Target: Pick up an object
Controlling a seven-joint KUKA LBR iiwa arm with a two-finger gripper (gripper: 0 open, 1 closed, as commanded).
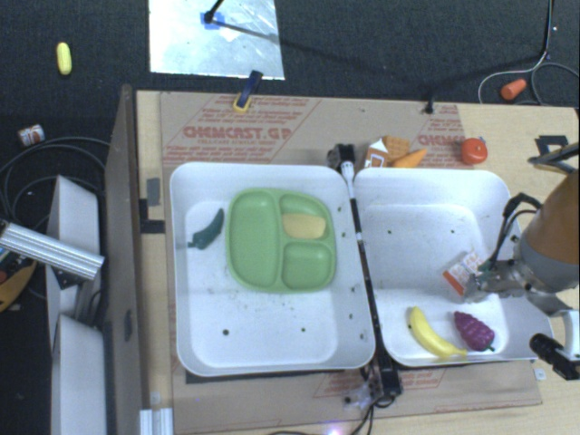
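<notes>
Starting on the left, the left bin point(195, 333) holds a green divided plate point(280, 241) with a pale yellow piece point(304, 224) sitting in its upper right compartment. A small dark green thing point(207, 228), maybe a toy pepper or bean, lies just beside the plate on its left.

Over in the right bin point(426, 211) there are three candidates. A small white and red packet point(462, 271) sits near the right wall. A banana point(432, 333) lies near the front edge, with a purple bunch of grapes point(474, 331) just to its right.

Behind the bins, on the counter point(272, 125), there are a few orange and red toy foods.

The arm point(553, 238) comes in from the right, and its hand point(494, 279) is down at the packet, touching it or very close to that. Honestly, the hand is a dark blur at this angle, so it's impossible to say whether it's spread or closed, or whether it has anything.

Progress-wise, nothing looks lifted. All three things appear to be resting on the bin floor, so the whole pick is still to do. The packet looks like the target, judging by where the hand is.

The packet's long axis seems to run diagonally, upper right to lower left. The banana runs from upper left down to lower right, curving along the front wall.
</notes>
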